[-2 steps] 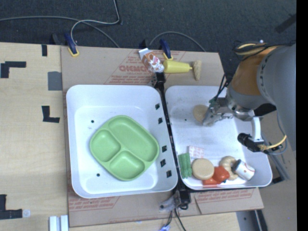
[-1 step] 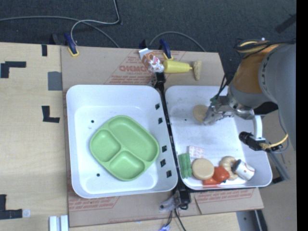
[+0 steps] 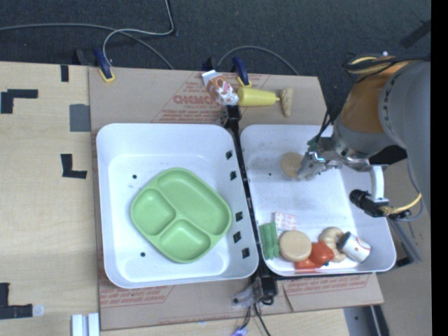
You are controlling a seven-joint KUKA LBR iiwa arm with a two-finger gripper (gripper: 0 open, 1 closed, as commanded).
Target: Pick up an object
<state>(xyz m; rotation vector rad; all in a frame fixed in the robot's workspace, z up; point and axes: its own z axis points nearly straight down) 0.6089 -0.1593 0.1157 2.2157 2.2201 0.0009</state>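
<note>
1. The gripper is seen low in the right bin, just beside a tan round object.
2. Whether it is parted or closed cannot be told.
3. A green divided plate is seen lying in the left bin.

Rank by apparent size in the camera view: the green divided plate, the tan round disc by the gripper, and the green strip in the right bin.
1. Green divided plate, by far the largest.
2. Green strip and tan round disc: these look about alike in area, so I won't rank them.
</note>
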